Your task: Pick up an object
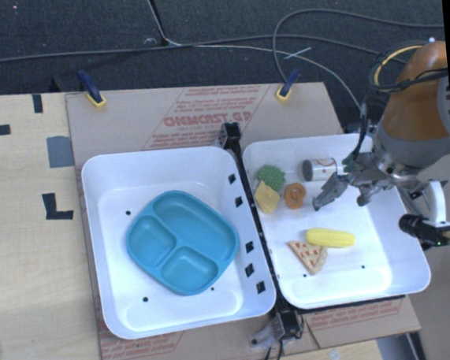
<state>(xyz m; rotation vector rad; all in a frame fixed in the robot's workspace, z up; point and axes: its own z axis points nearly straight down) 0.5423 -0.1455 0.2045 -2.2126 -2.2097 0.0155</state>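
Toy food pieces lie scattered in the right-hand shallow white bin point(409, 280), 1 of 2 bins set side by side on the cardboard-covered surface point(195, 115). A yellow plastic corn cob point(330, 239) lies on its side near the middle of that bin, and a tan triangular wedge with red spots, like a pizza slice point(308, 255), touches its lower left edge. Nearer the divider between the bins sits a green leafy piece point(270, 175) with a pale yellow chunk point(267, 198) just below it, the 2 touching. A small orange-brown round piece point(295, 195) rests just right of the yellow chunk. A short grey cylinder with a white end point(314, 168) lies near the bin's far wall.

The grey two-finger gripper point(343, 191) reaches in from the right, below the arm's orange band point(415, 97), and hangs over the right bin between the grey cylinder and the corn cob. Its 2 fingers point(327, 192) are spread apart with nothing between them; the nearer fingertip points toward the orange-brown piece and stays apart from it.

The left-hand white bin point(105, 250) holds a blue plastic tray with 3 compartments point(182, 241), lying flat and turned at a slant. 2 blue-and-yellow clamps point(90, 90) pin the cardboard at its far edge
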